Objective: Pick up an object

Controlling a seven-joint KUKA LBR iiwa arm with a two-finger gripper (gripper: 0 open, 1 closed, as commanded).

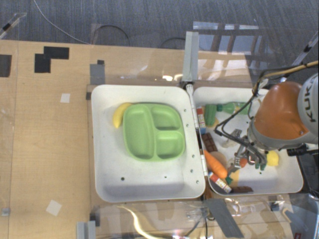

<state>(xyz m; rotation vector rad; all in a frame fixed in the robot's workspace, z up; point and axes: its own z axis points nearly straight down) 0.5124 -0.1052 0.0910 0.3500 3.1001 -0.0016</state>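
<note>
The right bin (291,182) holds a jumble of small objects. An orange carrot (215,164) lies at its left side, beside a dark brown bar (210,144). A green bottle (220,111) lies at the back of the bin. A small yellow piece (272,158) sits to the right. My gripper (247,159) hangs low inside this bin, under the arm's orange band (280,111). It is just right of the carrot and left of the yellow piece. The wrist and cables hide what lies directly beneath it.
The left bin (107,183) carries a green divided plate (152,132), with a yellow banana (118,115) at the plate's left edge. A red and white item (222,183) and a dark brown piece (242,188) lie near the right bin's front wall.
</note>
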